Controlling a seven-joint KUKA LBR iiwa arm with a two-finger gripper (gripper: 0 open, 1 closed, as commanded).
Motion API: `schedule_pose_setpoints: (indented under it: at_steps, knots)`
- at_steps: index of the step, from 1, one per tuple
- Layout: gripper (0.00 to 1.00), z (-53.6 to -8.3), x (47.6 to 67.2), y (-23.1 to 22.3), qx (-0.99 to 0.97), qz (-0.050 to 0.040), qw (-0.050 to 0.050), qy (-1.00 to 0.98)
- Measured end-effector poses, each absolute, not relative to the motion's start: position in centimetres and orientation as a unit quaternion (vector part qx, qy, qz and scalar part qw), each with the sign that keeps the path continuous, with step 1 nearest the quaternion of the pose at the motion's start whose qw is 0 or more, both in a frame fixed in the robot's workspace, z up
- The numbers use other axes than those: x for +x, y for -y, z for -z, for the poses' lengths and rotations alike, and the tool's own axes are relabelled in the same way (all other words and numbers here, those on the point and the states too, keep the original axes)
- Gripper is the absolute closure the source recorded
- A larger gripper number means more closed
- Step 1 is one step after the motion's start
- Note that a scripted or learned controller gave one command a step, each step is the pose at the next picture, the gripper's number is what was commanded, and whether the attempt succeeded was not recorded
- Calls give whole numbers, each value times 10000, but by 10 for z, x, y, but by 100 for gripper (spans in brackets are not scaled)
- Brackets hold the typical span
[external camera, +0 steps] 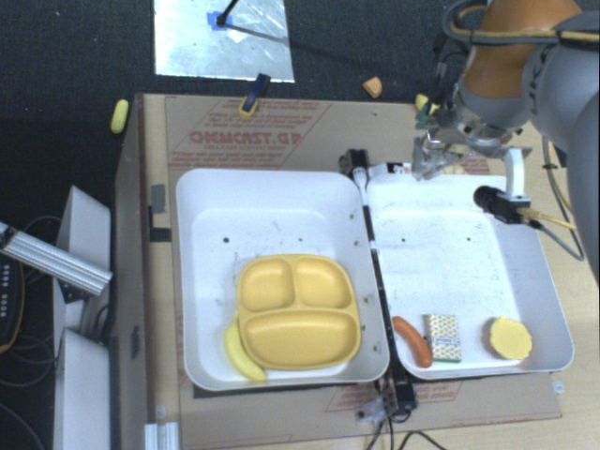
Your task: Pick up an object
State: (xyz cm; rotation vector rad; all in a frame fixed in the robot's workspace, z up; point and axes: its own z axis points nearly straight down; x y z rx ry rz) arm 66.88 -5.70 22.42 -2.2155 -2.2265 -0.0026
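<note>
My gripper (427,163) hangs over the far edge of the right bin (469,251), above its back left corner, with nothing seen between its fingers. Along the near edge of that bin lie an orange-red sausage (412,340), a small patterned box (442,337) and a round yellow piece (509,338). In the left bin (216,204) a yellow divided plate (298,309) rests near the front, with a yellow banana (242,352) tucked at its left front side.
The two bins meet at a dark divider (371,251). On the cardboard and floor behind the bins lie a small orange piece (373,86), a yellow object (119,115) and a blue-and-yellow item (254,94).
</note>
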Motion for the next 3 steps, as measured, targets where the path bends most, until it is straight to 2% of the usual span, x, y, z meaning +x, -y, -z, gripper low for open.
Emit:
schedule_pose_setpoints:
  at_steps: [1, 2, 3]
  knots:
    - [100, -246, 669, 101, -7065, 6, -16, 7077]
    - [100, -263, 669, 116, -7068, 11, -19, 7074]
    - [100, -257, 669, 177, -7067, 5, -22, 7075]
